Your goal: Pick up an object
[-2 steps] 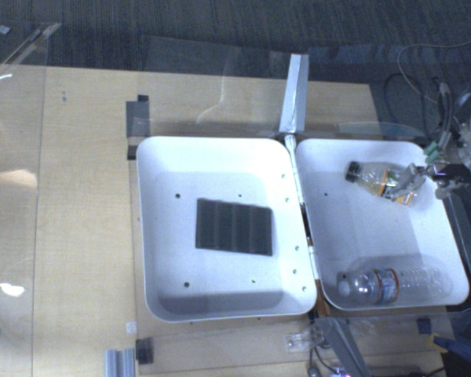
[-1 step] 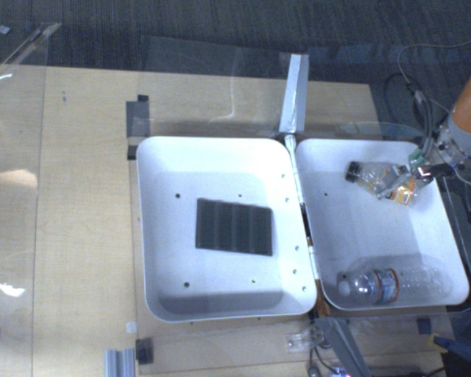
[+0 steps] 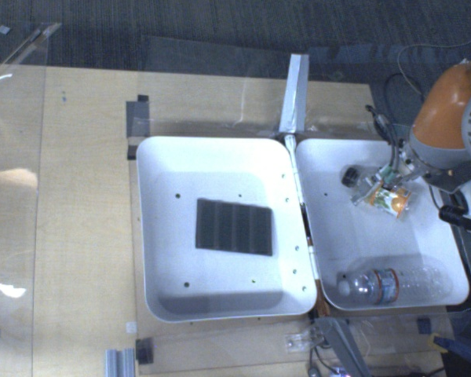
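I see a wooden counter (image 3: 71, 234) on dark carpet (image 3: 180, 6). Left bin (image 3: 161, 171) holds a black pad (image 3: 234, 227). Right bin (image 3: 330, 234) holds a clear bottle (image 3: 392, 284) and a crumpled wrapper (image 3: 388, 199) beneath the gripper (image 3: 396, 175), whose state I cannot tell.

The grey arm with the orange band (image 3: 455, 120) is cut off by the right edge. Its two-finger gripper (image 3: 394, 181) is too small and cluttered to read, blurring into the crinkled orange-and-green packet (image 3: 388, 199) beneath it.
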Robot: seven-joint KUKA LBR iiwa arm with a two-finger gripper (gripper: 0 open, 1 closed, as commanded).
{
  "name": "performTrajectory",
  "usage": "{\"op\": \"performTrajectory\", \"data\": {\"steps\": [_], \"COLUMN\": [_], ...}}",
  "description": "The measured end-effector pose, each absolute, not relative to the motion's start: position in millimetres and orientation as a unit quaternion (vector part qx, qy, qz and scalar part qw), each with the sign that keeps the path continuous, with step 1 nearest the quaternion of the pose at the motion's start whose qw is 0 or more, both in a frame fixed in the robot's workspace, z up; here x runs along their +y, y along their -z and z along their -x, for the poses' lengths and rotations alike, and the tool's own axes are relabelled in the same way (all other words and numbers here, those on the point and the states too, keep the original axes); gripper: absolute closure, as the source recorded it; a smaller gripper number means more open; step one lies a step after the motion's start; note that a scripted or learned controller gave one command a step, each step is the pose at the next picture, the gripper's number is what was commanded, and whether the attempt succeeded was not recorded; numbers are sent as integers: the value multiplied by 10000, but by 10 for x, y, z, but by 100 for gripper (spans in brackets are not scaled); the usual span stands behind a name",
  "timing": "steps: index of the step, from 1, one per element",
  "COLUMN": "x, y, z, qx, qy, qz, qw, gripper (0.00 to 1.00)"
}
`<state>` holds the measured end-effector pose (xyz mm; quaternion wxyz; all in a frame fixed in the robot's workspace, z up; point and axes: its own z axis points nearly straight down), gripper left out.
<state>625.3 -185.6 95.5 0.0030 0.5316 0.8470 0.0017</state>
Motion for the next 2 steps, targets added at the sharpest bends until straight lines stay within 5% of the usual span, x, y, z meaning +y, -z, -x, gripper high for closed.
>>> {"op": "performTrajectory", "data": {"steps": [1,2], "x": [-1854,-1287], "y": [-1101,-1846], "z": [-6287,-6707], "qx": [8468,8544], "qy": [-41,-21], "qz": [-5318,-5196], "qw": [81,35], "gripper": [100,100]}}
